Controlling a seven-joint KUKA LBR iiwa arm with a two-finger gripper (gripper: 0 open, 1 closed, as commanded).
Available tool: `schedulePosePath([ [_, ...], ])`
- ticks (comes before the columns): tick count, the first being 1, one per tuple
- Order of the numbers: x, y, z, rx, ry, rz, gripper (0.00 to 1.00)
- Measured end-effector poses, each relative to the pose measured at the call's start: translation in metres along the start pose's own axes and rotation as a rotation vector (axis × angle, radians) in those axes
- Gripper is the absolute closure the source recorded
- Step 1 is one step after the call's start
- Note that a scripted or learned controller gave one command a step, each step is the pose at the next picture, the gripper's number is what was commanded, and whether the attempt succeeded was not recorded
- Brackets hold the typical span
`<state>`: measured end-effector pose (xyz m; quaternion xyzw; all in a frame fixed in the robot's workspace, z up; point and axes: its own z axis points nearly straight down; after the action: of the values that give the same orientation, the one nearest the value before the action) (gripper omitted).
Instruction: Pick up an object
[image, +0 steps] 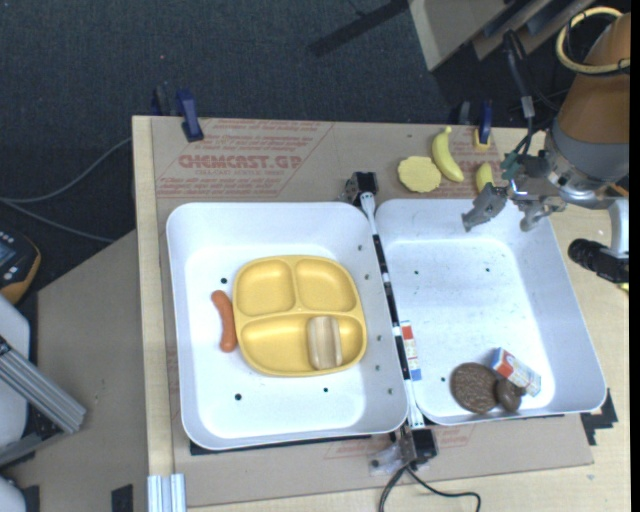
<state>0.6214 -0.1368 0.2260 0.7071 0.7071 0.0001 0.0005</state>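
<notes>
My gripper (507, 212) hangs over the far edge of the right bin (455, 270), its two fingers spread apart with nothing between them. In that bin's near right corner lie a brown round cookie (475, 388), a smaller dark piece (509, 396) and a small red, white and blue carton (515, 370). The left bin (200, 250) holds a yellow divided plate (296, 314) with a tan bread roll (323, 342) in its near right compartment. An orange sausage (226, 320) lies just left of the plate.
Behind the right bin, on the brown board, sit a yellow banana (448, 156), a flat yellow round piece (420, 174) and a small yellow piece (484, 176). A black hinge strip (388, 300) runs between the bins. Blue clamps (187, 113) hold the board's far edge.
</notes>
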Motion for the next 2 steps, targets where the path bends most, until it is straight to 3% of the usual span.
schedulePosePath([
  [1,0.017,0.045,0.143,0.006,0.002,-0.004,0.00],
  [2,0.044,0.029,0.142,0.004,0.002,-0.003,0.00],
])
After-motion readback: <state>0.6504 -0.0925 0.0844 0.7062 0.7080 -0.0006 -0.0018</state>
